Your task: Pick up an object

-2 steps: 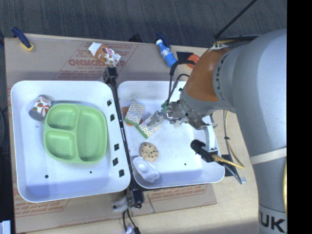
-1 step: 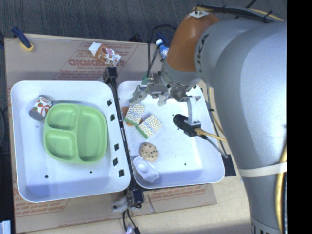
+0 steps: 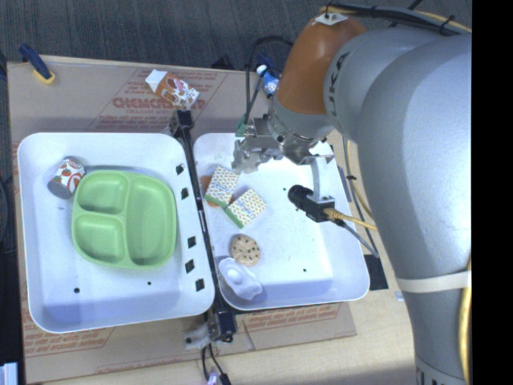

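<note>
Left bin (image 3: 40, 295): a green divided plate (image 3: 124, 217) is held, with a small patterned cup (image 3: 66, 176) lying at its 10 o'clock
Patterned packets (image 3: 235, 196): two are seen at the right bin's (image 3: 345, 275) 9 o'clock, touching, long axes run from 11 to 5 o'clock
Cookie (image 3: 245, 249): round, speckled, at the packets' 6 o'clock
Gripper (image 3: 250, 155): hung at the packets' 12 o'clock; finger spread cannot be told
</note>
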Robot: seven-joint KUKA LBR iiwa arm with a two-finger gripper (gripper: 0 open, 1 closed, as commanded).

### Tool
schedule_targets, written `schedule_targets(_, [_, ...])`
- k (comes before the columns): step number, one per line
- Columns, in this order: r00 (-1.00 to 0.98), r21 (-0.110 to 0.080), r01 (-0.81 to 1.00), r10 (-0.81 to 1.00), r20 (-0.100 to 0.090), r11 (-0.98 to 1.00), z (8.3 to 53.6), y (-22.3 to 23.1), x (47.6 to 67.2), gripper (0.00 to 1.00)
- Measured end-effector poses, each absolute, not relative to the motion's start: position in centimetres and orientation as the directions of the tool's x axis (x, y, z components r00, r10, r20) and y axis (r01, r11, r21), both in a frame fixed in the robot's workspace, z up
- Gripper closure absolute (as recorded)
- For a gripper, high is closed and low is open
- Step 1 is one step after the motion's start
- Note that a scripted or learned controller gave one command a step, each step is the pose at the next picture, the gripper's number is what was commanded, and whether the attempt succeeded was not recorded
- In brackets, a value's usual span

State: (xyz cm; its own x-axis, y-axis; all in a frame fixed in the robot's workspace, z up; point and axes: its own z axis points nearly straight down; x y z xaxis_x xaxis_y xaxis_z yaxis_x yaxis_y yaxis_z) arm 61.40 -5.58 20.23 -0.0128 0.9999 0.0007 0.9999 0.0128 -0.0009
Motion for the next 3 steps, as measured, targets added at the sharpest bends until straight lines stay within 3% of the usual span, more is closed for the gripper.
schedule_targets(1, [-0.013,-0.002,1.0,1.0,0.001,0.013,20.2,-5.6,61.4,0.0])
schedule_targets(2, [-0.021,-0.001,1.0,1.0,0.001,0.021,21.2,-5.5,61.4,1.0])
schedule_targets(3, [-0.021,-0.002,1.0,1.0,0.0,0.021,21.2,-5.5,61.4,0.0])
